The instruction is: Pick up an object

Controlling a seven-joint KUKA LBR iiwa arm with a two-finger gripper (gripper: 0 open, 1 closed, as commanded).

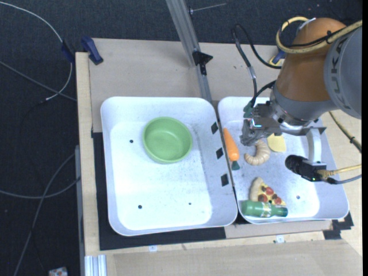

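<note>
My gripper (253,138) hangs low over the right bin (328,203), just above a tan croissant-shaped piece (258,154). An orange carrot (230,145) lies to its left along the bin's left wall. A pale yellow piece (277,143) peeks out to the right of the gripper. Nearer the front of the right bin lie a pizza slice (267,192) and a green bottle (262,210) on its side. The arm covers the fingertips, so nothing shows between them.
A green bowl (167,139) stands in the left bin (121,200), toward its back. A metal pole (187,33) slants down to the divider between the bins. Black clips (219,152) sit along that divider.
</note>
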